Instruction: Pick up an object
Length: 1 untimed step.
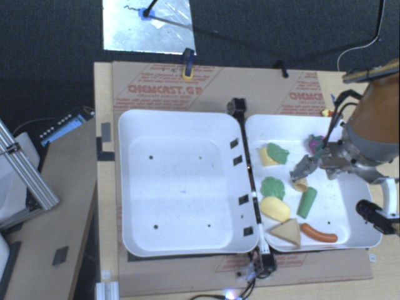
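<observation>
Bins sit side by side on the tabletop (106, 186). The left bin (181, 180) shows only bare white floor. The right bin (350, 224) holds a yellow-and-green piece (274, 154) near its upper left, a green lump (272, 187) below it, then a yellow lump (275, 209) and a tan wedge (286, 231) at the lower edge. A green cylinder (306, 202) and a reddish sausage (319, 234) lie further right. A small tan piece (300, 184) sits just under the hand (305, 167), partly covered by it. Whether the hand's tips are apart or together cannot be told. A purple object (314, 144) is half hidden behind the arm (375, 124).
</observation>
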{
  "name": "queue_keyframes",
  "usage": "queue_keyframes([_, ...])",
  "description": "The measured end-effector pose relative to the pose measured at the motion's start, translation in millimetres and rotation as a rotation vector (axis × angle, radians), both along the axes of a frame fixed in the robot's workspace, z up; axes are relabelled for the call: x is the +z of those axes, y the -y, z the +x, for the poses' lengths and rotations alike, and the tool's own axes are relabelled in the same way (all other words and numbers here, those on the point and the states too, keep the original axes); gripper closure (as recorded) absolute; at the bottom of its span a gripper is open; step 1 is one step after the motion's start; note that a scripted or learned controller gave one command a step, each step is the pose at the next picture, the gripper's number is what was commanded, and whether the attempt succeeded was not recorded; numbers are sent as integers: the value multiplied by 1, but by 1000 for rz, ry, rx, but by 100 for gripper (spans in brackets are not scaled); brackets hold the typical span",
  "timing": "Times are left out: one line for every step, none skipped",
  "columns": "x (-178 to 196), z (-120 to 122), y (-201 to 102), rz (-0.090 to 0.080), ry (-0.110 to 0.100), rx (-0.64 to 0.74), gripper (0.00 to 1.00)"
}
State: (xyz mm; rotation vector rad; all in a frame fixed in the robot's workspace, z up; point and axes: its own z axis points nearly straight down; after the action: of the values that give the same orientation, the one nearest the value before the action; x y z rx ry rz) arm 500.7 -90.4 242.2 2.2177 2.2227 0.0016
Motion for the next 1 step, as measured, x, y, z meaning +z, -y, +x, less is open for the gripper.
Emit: queue_keyframes([-157,46,-2,1,-4,3,0])
